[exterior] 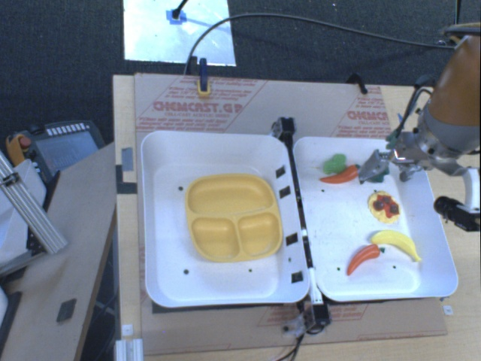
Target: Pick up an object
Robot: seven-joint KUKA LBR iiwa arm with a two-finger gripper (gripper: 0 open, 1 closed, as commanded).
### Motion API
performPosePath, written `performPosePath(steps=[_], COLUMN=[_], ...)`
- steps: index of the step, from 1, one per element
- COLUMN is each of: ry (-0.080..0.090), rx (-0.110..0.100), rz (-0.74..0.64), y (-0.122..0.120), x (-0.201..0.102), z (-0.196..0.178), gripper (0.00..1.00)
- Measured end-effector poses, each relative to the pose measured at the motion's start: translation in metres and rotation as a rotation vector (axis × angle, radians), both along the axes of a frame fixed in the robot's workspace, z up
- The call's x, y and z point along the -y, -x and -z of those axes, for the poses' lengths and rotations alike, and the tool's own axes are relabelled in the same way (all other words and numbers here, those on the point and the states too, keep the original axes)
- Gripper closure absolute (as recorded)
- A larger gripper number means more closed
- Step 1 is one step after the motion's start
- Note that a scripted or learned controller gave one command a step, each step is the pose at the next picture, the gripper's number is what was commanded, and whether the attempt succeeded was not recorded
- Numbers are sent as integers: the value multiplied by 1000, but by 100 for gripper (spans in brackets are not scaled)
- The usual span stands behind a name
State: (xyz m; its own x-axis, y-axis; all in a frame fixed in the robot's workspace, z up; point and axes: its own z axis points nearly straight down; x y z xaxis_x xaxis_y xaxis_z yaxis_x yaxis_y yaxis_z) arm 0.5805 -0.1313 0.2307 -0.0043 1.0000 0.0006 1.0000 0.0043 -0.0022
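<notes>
Camera view, taken from the near edge back: in the right bin [443, 277] a red pepper [363, 257] lies touching the green stem end of a yellow banana [398, 244], so a grab at either could nudge the other or catch both. Just behind them sits a small round pizza piece [384, 206], flat and probably hard to pinch. Farther back, a carrot [340, 175] with a green top rests near the divider, and the gripper [385, 165] hovers just beside it; whether its fingers are open or closed I cannot tell, and nothing is visibly held. A descent here risks landing between carrot and pizza. The left bin [161, 201] bears a yellow divided tray [229, 216], well apart.
</notes>
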Motion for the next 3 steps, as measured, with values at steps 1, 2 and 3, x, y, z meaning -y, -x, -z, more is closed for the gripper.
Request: performPosePath(steps=[1, 2, 3], ry=[0, -1, 2], rx=[1, 0, 6], rz=[3, 3, 3], y=[6, 7, 6], x=[7, -1, 0], z=[56, 115, 102], gripper=[0, 0, 100])
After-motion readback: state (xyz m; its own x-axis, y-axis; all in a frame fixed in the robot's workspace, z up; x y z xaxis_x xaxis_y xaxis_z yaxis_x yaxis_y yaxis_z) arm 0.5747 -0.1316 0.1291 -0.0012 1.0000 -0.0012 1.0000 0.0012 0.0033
